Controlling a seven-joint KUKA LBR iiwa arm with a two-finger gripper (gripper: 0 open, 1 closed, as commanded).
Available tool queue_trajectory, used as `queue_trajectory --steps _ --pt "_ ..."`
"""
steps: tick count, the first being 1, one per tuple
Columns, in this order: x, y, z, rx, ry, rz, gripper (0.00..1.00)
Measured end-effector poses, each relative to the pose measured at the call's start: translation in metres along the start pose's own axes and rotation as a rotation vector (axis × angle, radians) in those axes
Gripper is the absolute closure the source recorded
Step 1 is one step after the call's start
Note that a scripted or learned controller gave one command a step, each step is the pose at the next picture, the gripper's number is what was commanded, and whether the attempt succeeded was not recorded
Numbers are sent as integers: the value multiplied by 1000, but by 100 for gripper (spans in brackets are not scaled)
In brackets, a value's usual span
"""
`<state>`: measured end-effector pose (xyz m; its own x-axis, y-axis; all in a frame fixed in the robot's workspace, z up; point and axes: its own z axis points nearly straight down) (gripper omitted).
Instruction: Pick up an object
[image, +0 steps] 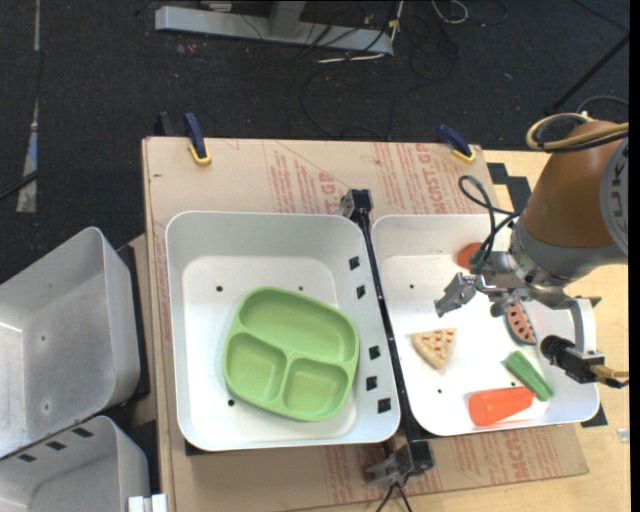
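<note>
From my remote seat I look down at a slant on a brown cardboard-covered counter (300, 170); red printing runs across the cardboard, reversed and partly hidden, and I cannot read a full word from it; two clamps with yellow and blue grips (196, 140) pinch its far edge.

Two shallow white bins sit side by side on it; the left white bin (200, 240) carries a light green plastic tray with three compartments (291, 352), lying tilted to the bin's walls; the right white bin (420, 235) carries the small things.

The grey arm with its orange band (570, 205) reaches in from the right and hangs above the right bin; the dark metal jaws (470, 293) point toward the bin's middle; I cannot tell whether they are spread or pressed together, and I see nothing between them.

In the right bin, a tan waffle-patterned wedge (436, 347) lies just below the jaws, apart from them; a red-orange carrot-shaped piece (500, 404) lies near the front wall; a green stick-shaped piece (528, 374) lies just beside it; a red watermelon slice with dark seeds (518, 320) lies under the wrist; a small red-orange round piece (468, 254) sits toward the far wall, partly hidden by cables.
</note>
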<state>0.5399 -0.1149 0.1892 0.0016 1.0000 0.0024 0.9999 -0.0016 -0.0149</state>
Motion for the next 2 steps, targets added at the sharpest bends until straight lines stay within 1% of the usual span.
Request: queue_trajectory --steps 1,2 --pt "0 3 -7 -14 -2 -3 0" --pt "0 1 57 -9 -1 0 0"
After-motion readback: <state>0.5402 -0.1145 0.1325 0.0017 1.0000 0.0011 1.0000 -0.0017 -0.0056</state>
